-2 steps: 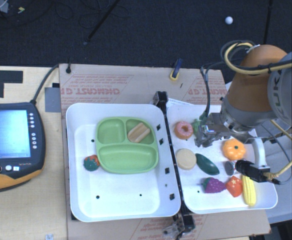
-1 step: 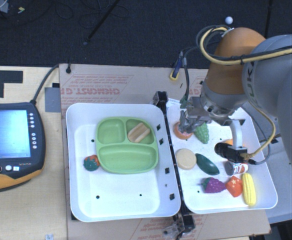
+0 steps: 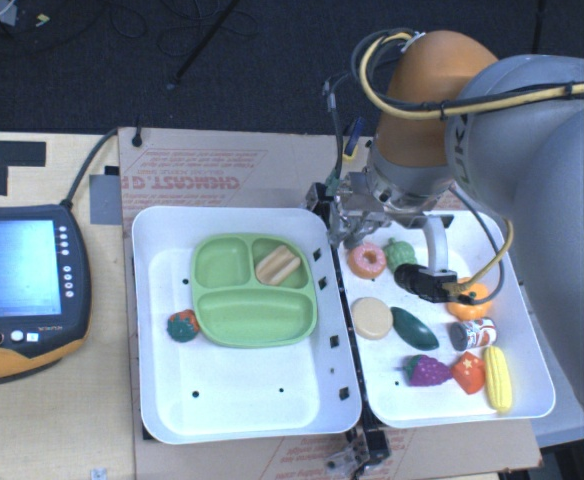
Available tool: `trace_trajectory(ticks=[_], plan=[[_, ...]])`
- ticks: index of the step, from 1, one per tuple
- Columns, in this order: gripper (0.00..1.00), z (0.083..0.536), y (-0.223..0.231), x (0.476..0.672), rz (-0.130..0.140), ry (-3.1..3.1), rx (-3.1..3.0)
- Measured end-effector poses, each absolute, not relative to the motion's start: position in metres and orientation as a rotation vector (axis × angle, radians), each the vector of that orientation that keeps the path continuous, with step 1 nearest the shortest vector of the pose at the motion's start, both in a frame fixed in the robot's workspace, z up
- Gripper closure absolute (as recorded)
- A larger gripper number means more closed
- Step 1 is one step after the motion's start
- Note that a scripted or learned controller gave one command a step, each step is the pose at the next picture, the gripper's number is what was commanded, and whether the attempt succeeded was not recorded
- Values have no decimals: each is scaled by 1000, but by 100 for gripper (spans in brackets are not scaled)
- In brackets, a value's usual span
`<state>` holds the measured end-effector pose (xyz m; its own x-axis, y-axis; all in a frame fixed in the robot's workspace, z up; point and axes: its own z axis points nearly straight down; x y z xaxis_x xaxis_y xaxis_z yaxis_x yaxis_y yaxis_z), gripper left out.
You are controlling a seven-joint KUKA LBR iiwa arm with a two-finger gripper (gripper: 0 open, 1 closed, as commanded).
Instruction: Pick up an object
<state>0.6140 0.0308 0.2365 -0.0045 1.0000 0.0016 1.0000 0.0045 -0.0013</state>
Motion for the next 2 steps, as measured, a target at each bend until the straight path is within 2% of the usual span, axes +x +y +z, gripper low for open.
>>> trace_trajectory(ticks=[1,2], plan=[[100,220,42,628,4,-2221,-2219],[100,220,42,621,6,-2221,-2218]])
